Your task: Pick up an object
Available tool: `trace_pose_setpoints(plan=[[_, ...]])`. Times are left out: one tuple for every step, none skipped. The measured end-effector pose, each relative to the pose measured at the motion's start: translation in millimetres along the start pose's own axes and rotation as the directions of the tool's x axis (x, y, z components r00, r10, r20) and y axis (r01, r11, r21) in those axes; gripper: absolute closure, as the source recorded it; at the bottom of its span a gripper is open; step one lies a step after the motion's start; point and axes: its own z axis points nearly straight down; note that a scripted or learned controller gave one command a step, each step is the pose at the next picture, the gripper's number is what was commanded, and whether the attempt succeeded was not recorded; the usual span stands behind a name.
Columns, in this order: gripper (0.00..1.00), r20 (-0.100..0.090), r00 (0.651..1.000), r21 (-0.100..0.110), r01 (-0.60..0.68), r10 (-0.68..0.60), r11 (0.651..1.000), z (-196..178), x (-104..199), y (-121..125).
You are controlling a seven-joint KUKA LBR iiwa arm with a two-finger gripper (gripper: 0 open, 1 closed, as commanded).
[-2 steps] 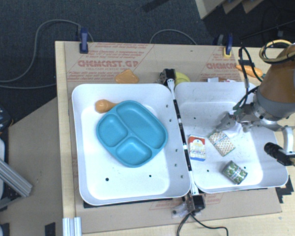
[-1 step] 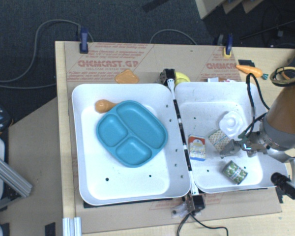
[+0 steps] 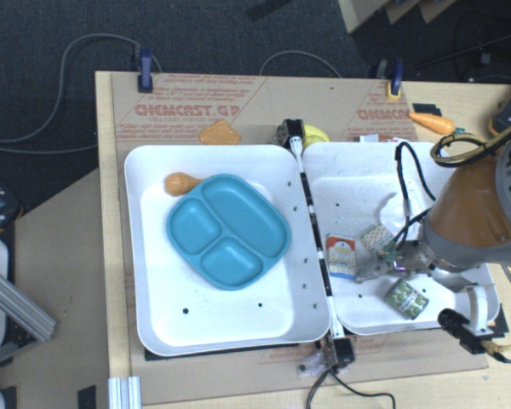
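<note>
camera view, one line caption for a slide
Arm reaches into right bin near packets; blue tray lies in left bin.

A tan board [image 3: 238, 100] printed with red lettering is laid under two white bins, and two blue clamps [image 3: 144, 68] are fixed along its far edge, with a grey cable [image 3: 85, 45] looped on the dark floor beyond it. Between the far rims of the bins and the lettering, an orange lump [image 3: 219, 133] and a yellow ball [image 3: 313, 135] are set on the board, and a carrot-shaped piece [image 3: 431, 123] is seen near the far right corner. Metal rails [image 3: 17, 301] are seen at the lower left, off the bench.
</note>
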Motion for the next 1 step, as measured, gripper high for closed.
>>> trace_pose_setpoints(plan=[[0.0,0.01,1.0,-0.015,-0.002,0.002,1.0,-48.9,-64.5,70.9]])
